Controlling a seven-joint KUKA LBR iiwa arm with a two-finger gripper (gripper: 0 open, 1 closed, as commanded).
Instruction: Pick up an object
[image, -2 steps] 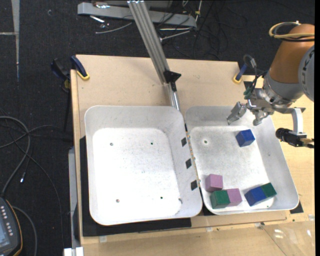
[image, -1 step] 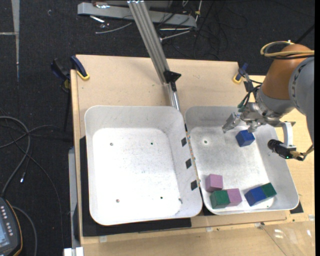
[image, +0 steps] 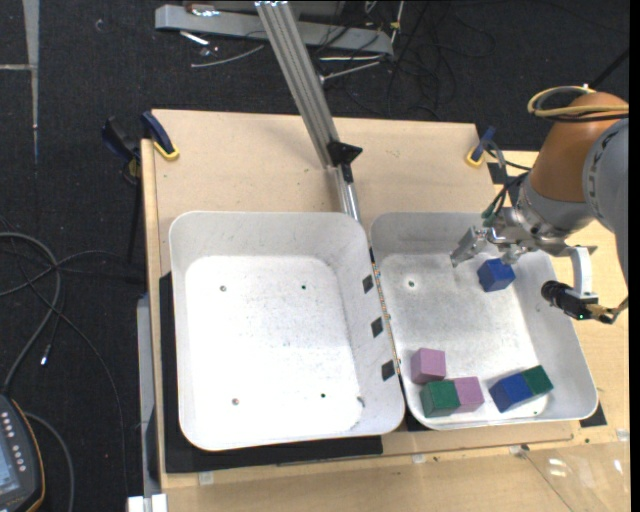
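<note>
Green block (image: 439, 398) front | blue cube (image: 495, 275) small, at gripper (image: 487, 255)

Arm (image: 585, 165): cut off by the right edge; only the orange band and grey wrist show.
Hand (image: 490, 250): finger state too small to tell; contact with the blue block (image: 496, 275) unclear.
Dark green block (image: 537, 380): partly hidden behind the large blue block (image: 512, 391).
Counter (image: 300, 170): front edge cut off below.

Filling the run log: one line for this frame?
gripper over right bin | blue cube just below it | grasp unclear | five blocks at bin's near edge
</note>
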